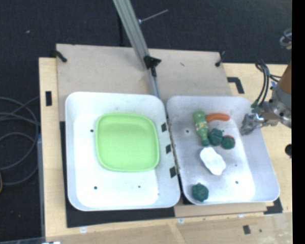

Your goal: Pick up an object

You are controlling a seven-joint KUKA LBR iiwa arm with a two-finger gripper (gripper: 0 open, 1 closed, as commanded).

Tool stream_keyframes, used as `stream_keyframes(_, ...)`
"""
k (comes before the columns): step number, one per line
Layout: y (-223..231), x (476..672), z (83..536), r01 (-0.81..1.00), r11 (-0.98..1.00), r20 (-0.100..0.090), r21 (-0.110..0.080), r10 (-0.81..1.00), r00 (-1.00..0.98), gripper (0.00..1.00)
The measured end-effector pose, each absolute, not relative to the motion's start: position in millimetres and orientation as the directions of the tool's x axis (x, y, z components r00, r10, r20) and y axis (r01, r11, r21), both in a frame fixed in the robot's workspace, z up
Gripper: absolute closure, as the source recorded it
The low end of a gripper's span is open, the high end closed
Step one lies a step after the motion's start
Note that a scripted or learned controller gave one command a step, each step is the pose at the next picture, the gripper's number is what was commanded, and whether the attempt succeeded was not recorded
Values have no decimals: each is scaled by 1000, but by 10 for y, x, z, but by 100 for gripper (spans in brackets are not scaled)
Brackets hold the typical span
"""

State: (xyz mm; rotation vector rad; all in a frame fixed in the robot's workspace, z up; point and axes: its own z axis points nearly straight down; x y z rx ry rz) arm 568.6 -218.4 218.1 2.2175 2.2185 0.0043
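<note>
A: Where are we sitting right now?

B: We are hovering the gripper [248, 124] at the right rim of the right bin [262, 184], and nothing is lying between its fingers, so we are carrying no object. Whether the fingers are spread or closed, we cannot tell; they are too small and blurred.

A: And what are we going for?

B: The nearest candidates are lying to the camera view's left of the gripper, inside that same bin: an orange piece [217, 117] up near the far wall, a green bottle-shaped piece [201, 126] beside it, and two dark green lumps [221, 139] just below those. The white object [212, 161] is sitting lower, toward the middle, and another dark green lump [200, 191] is resting near the front wall, well apart from us.

A: Long axes?

B: The orange piece is running roughly left to right, pointing toward the gripper; the green bottle is running near to far. We are judging the orange one the closest reach.

A: The left bin?

B: It is holding a green plate [127, 142], well apart from the gripper.
</note>
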Motion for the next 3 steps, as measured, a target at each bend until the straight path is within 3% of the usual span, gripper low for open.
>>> stream_keyframes(1,-2216,5644,2620,1000,0,-1,4,1000,0,100)
stream_keyframes(2,-1710,5604,2516,1000,3,0,0,1000,-3,100)
stream_keyframes(3,-1187,5699,2423,1000,4,0,0,1000,-4,100)
